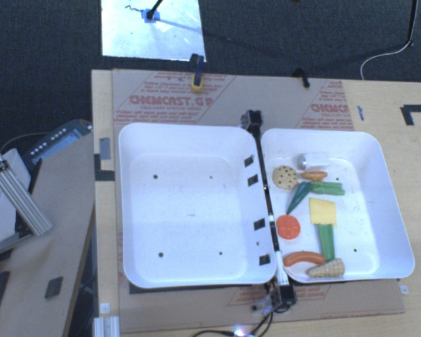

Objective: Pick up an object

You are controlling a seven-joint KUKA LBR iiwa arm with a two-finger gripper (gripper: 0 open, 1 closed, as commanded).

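Left bin (pixel 189 209) on the worktop (pixel 217 93): bare white floor, nothing to pick

Divider with black clips (pixel 259 192) between left bin and right bin (pixel 386 188)

Right bin, left half, all candidates clustered near the divider:
- speckled cookie (pixel 285 177) at top, just beside the divider
- grey-white piece (pixel 310 161) above an orange carrot (pixel 314 176), the two touching or nearly so
- green bean pods (pixel 319 188) crossing below the carrot; dark green pod (pixel 297 198) slanting down towards the divider
- red-orange disc (pixel 288 227), lying flat, apart from its neighbours
- yellow block (pixel 322 211), its lower edge meeting a green stick (pixel 326 243)
- sausage (pixel 303 258) and tan cone (pixel 327 267) at the bottom edge, touching each other

State of jaws: cannot tell

Step in hand, as judged: before approach, target not yet chosen, nothing lifted

Next move calls for: descent over the right bin onto a piece with free space on both sides; disc or cookie likeliest, though both lie flat and low; bean cluster and sausage-cone pair crowded, risk of nudging neighbours or a double grab
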